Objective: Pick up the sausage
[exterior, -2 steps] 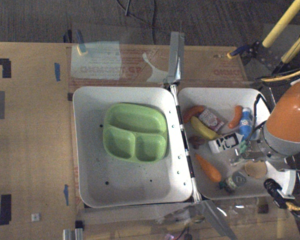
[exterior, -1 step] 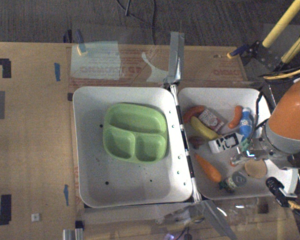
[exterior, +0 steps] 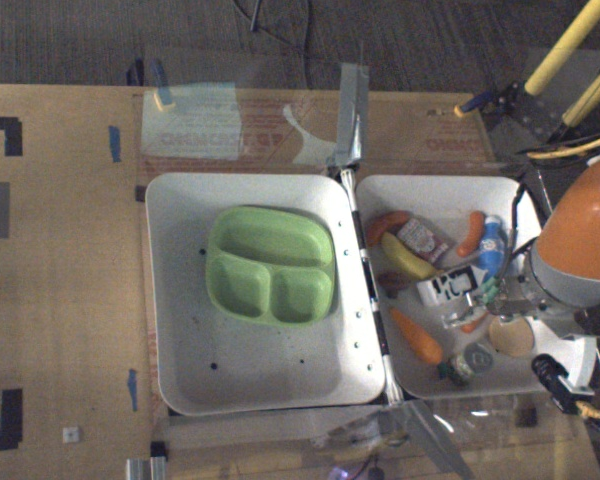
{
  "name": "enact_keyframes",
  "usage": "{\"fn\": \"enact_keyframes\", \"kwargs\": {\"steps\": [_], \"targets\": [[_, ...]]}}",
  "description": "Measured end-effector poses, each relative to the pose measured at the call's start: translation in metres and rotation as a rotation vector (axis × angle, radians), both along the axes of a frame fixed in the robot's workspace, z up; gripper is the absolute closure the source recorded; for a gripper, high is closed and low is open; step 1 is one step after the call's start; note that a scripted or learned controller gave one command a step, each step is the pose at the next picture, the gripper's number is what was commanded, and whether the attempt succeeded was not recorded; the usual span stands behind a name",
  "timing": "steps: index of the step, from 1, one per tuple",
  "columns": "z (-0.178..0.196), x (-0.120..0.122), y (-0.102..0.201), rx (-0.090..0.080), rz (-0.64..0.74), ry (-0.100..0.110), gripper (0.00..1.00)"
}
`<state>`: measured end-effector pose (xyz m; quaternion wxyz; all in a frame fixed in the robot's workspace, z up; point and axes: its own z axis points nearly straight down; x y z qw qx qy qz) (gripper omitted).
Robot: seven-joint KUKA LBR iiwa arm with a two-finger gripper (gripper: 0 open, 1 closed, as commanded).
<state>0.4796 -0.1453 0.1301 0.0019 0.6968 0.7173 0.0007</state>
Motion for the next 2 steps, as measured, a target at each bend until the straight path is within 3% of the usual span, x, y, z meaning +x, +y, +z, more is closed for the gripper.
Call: {"fn": "enact_keyframes", "kwargs": {"steps": [1, 2], "targets": [[-0.037, 0.013, -0.026, -0.001, 0.007, -0.013, 0.00], [-0.026, 0.015, -0.029, -0.010, 0.004, -0.021, 1.00]]}}
